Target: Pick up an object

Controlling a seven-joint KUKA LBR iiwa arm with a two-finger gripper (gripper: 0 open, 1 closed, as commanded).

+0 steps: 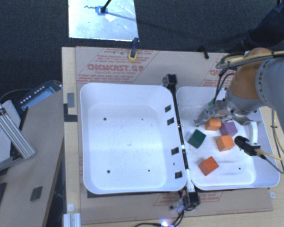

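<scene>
Right of centre in the frame, inside the right bin (pixel 262 174), the gripper (pixel 209 116) is sitting low over the upper part of the bin floor, with the grey arm (pixel 274 82) and its orange band (pixel 244 79) coming in from the right edge. Its metal tip is blurred and foreshortened, so whether it is spread or closed cannot be told, and nothing can be made out between its parts. Just below and right of it, the small orange block (pixel 213 124) is lying, apparently touching or very nearly touching the tip, with the purple block (pixel 228 128) just beside it on the right. Further down the bin, a second orange block (pixel 225 143), the green block (pixel 197 138) and a third orange block (pixel 208 165) are lying apart from one another. Judging by look, these are small rigid cubes, probably light wood or foam, with flat matte faces that should be taking a pinch well and not crushing. Best hold would be across two opposite flat faces, near mid-height; a corner grip is likely to be twisting the block out. The purple neighbour is crowding one side of the nearest block, leaving little finger room. The left bin (pixel 90 126) is occupying centre frame.
</scene>
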